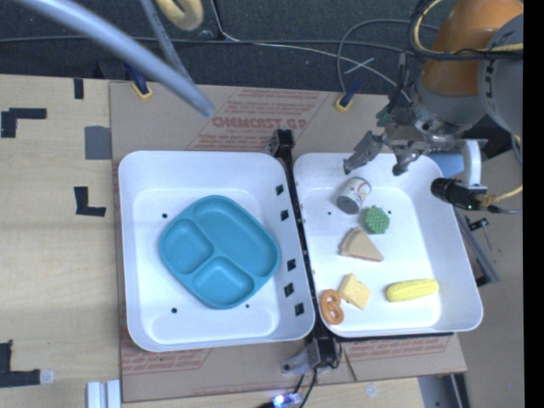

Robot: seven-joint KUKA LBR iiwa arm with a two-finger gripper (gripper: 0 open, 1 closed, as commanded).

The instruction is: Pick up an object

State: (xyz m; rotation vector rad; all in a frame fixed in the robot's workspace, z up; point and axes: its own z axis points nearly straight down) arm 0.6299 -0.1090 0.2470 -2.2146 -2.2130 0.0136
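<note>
The right bin (442, 228) holds a small grey can (351, 195) lying near its back left, a green broccoli piece (375, 220), a tan wedge (360, 246), a yellow cheese block (355, 291), a pretzel (331, 305) and a yellow corn cob (411, 290). My gripper (380, 157) hangs above the back edge of this bin, open, with its two fingers spread apart and nothing between them. The can lies just below and left of the fingers.
The left bin (144, 228) holds a blue divided plate (219, 251). A black divider (293, 228) runs between the bins. Cables (365, 58) trail behind the arm at the back. A grey pole (110, 36) crosses the top left.
</note>
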